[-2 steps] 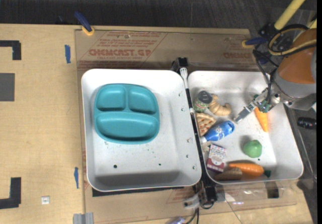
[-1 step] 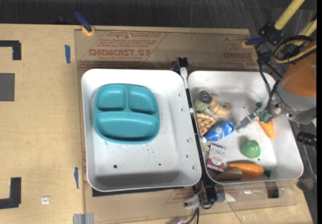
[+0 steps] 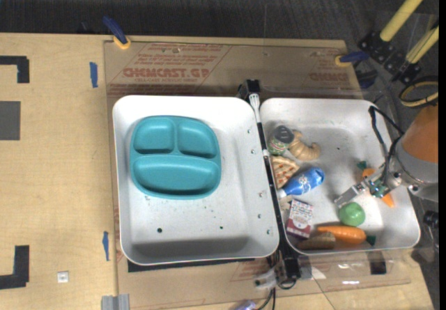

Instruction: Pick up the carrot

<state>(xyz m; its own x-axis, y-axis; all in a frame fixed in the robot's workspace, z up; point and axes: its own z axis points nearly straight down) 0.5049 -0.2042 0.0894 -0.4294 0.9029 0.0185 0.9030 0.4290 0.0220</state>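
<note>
The carrot (image 3: 339,234) lies on its side along the near wall of the right bin (image 3: 401,235), a smooth orange taper with its thick end to the right, apparently plastic. Just beside it on the left stands a small red-and-white carton (image 3: 300,217), and just behind it sits a glossy green ball (image 3: 352,214), close enough to crowd a grasp from that side.

The end effector (image 3: 368,189) hovers over the right part of the same bin, near the green ball and a little beyond the carrot; whether it is released or clenched I cannot tell, and nothing is seen gripped in it. So the step in hand looks like the approach: the carrot is not yet lifted. The next move would call for shifting toward the near wall, turning to span the carrot's narrow width, and descending without nudging the ball.

Farther back lie a blue crinkly packet (image 3: 307,181), a waffle-textured piece (image 3: 281,170), a pale knobbly toy (image 3: 304,149) and a round can top (image 3: 281,137). The left bin (image 3: 139,232) holds a matte teal divided plate (image 3: 176,155) with three compartments. Both bins rest on the tan counter (image 3: 56,162).
</note>
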